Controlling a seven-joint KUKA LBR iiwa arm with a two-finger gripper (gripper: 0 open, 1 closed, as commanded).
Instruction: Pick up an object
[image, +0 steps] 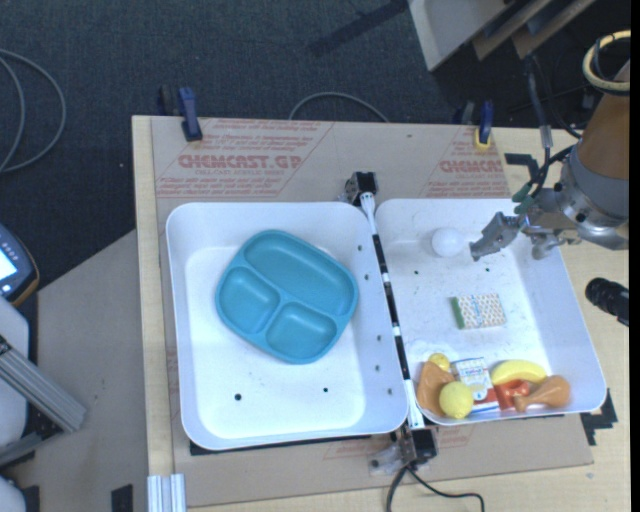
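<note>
My gripper (516, 243) hangs over the back right part of the right bin (575, 300), open, with nothing between its fingers. A small white ball (446, 241) lies just left of the nearer finger, apart from it. A flat patterned packet (479, 311) with a green edge lies mid-bin, in front of the gripper. At the bin's front edge sits a heap of toy food: a yellow lemon (455, 400), a banana (518, 372), an orange piece (433, 381), a small labelled box (471, 374) and an orange carrot-like piece (547, 392).
The left bin (200, 380) holds a blue divided plate (287, 295). A black divider rail (386, 300) runs between the bins. Blue clamps (187, 112) grip the board's far edge. The arm's grey wrist (600, 190) enters from the right.
</note>
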